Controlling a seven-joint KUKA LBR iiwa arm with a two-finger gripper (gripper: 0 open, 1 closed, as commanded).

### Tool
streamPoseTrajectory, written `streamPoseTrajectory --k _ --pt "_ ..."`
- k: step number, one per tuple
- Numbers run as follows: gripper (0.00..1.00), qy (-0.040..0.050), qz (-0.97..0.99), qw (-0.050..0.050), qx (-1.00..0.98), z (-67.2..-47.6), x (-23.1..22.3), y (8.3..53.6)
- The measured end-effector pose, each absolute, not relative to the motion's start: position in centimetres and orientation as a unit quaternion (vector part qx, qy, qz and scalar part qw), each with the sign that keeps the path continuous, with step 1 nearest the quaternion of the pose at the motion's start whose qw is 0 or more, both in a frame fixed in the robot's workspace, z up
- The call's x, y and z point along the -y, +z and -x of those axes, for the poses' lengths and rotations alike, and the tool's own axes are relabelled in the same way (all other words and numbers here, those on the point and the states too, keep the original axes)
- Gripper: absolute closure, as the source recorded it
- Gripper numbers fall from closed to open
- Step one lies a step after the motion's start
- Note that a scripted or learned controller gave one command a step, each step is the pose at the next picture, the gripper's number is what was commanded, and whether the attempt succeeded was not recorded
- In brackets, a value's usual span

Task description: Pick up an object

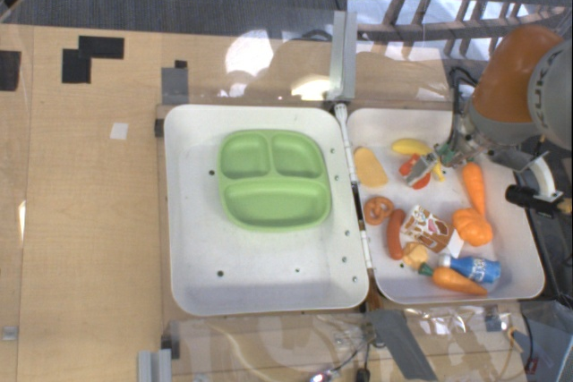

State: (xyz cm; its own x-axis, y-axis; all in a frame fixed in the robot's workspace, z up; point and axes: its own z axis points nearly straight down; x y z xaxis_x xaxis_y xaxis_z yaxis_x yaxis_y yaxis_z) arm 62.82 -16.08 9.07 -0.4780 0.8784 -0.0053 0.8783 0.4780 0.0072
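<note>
Gripper is down in the right bin, upper-middle part, arm coming in from the right with the orange band over the bin's upper right corner. Finger state: cannot tell, tips are blurred into a small red-and-grey object right at them, touching or nearly so; what that object is can't be made out, and no clear view of it sitting between anything. Yellow banana lies just up-left of the gripper, close. Upright carrot is just to the gripper's right-below, with an orange fruit under it. Yellow wedge, cheese-like, lies left of the gripper by the bin's left wall. Lower down, well apart from the gripper: pretzel, sausage, a brown-and-white printed packet, a second carrot lying flat near the front wall, blue bottle just above that carrot. Left bin holds a green divided plate with three compartments, roughly centred, away from the arm. Bins sit side by side on the wooden bench.
</note>
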Motion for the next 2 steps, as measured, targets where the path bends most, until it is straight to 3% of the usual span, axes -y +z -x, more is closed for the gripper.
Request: streamPoseTrajectory --k 1,2 --pt "0.0 0.0017 -0.481 0.004 -0.877 -64.2 17.2 9.1" --pt "1.0 0.0037 -0.481 0.008 -0.877 -64.5 17.1 10.4"
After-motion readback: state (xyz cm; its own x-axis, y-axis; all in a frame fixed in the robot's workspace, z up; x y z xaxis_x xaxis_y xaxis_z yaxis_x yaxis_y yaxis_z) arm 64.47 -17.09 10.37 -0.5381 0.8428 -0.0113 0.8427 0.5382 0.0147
